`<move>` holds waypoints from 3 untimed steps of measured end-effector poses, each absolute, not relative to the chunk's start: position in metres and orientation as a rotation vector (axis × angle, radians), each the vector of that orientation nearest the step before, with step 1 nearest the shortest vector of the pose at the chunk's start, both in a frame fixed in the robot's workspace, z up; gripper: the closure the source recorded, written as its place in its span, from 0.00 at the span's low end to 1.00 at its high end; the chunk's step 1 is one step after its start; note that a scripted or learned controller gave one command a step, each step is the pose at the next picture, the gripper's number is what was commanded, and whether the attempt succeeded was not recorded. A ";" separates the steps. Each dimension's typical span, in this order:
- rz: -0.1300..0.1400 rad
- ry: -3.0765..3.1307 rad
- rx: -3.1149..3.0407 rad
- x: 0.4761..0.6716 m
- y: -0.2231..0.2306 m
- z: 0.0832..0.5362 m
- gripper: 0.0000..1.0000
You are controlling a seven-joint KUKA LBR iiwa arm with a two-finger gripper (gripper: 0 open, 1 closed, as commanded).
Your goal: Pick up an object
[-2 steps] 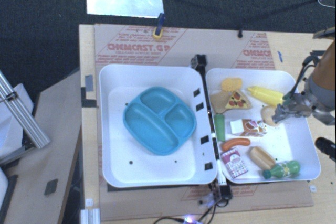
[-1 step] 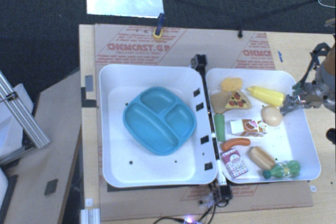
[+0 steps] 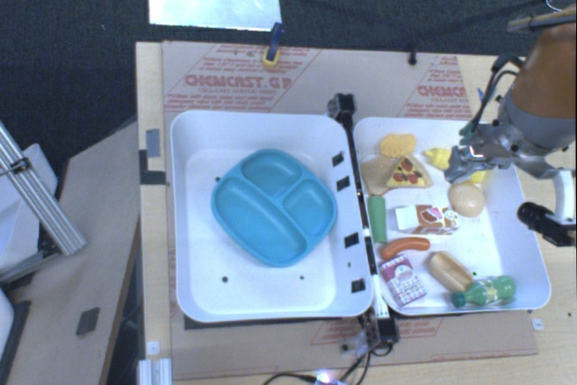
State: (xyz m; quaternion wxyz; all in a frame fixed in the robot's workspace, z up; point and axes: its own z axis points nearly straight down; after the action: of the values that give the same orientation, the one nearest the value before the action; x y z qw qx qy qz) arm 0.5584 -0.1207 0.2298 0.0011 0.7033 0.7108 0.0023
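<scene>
From the camera above, we see the tabletop [image 3: 225, 68] carrying two white bins side by side; the left bin [image 3: 194, 221] holds a blue divided plate [image 3: 273, 206], lying flat near its middle; the right bin [image 3: 532, 270] holds the toy foods. Among these we count a pizza slice [image 3: 401, 173], a yellow piece [image 3: 398, 144] just behind it, a green stick [image 3: 377, 218] by the bin's left wall, a sausage [image 3: 406, 246], a small red-and-white carton [image 3: 431, 218], a red packet [image 3: 405, 279], a bread roll [image 3: 448, 268] and a green bottle [image 3: 484, 291] lying on its side near the front rim; a pale egg-like piece [image 3: 467, 198] sits toward the back right.

The arm reaches in from the right, and its tool [image 3: 469, 162] hangs low over the right bin, just above the pale piece and a yellow item [image 3: 438, 158]; whether it is open or closed we cannot tell. We judge the pick not yet made: every object appears to rest on the bin floor, so grasp and lift both remain.
</scene>
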 end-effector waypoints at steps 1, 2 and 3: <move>0.008 2.231 2.209 0.580 -0.065 0.238 1.00; 0.006 2.233 2.210 0.609 -0.010 0.235 1.00; 0.001 2.230 2.214 0.617 0.020 0.214 1.00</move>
State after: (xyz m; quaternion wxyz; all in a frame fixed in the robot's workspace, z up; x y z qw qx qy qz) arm 0.6170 0.0200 0.2137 -0.0004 0.7044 0.7098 0.0004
